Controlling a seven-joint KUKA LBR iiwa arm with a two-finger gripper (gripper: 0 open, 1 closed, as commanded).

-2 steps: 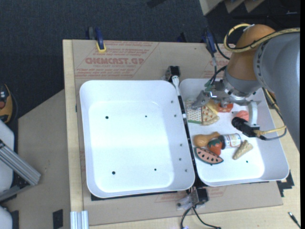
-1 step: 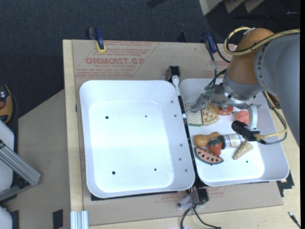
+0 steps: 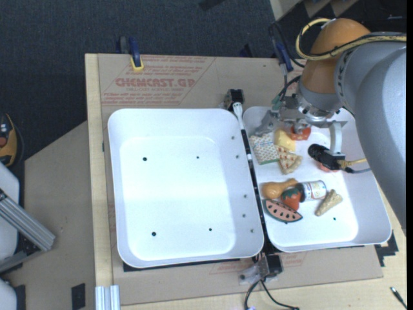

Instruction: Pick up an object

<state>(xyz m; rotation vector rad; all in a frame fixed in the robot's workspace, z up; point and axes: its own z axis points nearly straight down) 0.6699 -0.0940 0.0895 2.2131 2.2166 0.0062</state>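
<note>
The arm hangs over the right bin's far end; whether the gripper is open or closed, I cannot tell. Nothing looks lifted, so the pick seems undone. Just below the gripper lies a yellow block, long axis slanting toward the near right.

The arm hides the right bin's far corner; claw fingers unclear.
</note>
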